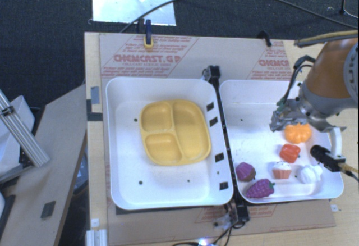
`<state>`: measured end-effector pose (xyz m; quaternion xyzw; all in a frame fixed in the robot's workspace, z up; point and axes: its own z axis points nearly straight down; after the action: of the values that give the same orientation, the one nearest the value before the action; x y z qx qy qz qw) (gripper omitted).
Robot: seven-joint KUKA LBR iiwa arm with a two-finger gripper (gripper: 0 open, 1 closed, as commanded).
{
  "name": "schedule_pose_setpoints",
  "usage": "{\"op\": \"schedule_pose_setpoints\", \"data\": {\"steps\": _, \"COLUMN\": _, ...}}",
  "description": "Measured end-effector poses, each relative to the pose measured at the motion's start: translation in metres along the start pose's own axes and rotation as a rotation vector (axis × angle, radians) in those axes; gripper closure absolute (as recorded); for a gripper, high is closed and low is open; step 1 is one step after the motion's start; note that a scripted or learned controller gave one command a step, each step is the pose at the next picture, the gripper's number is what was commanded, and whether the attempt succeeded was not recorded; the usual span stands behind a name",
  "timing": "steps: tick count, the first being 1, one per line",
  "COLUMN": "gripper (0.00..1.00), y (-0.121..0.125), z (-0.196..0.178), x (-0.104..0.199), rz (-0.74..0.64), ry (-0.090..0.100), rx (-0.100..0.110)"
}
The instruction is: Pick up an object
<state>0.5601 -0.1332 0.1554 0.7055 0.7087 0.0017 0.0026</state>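
The gripper [282,119] hangs in the right bin [252,99], just beside the toy orange [297,133]. Nothing looks picked up yet. I cannot tell its hand's state.

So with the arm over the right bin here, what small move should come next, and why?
Probably a short straight descent onto the orange toy: the gripper sits right beside it in the right bin, nothing shows between its fingers, and the other toys lie nearer the front edge.
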Motion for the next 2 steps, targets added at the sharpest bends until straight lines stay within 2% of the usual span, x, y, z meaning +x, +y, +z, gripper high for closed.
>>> {"op": "schedule_pose_setpoints", "data": {"steps": 1, "gripper": 1.00, "y": 0.001, "z": -0.054, "x": 0.000, "rz": 0.001, "ry": 0.000, "rx": 0.001}}
{"op": "schedule_pose_setpoints", "data": {"steps": 2, "gripper": 1.00, "y": 0.016, "z": -0.046, "x": 0.054, "rz": -0.005, "ry": 0.003, "rx": 0.004}}
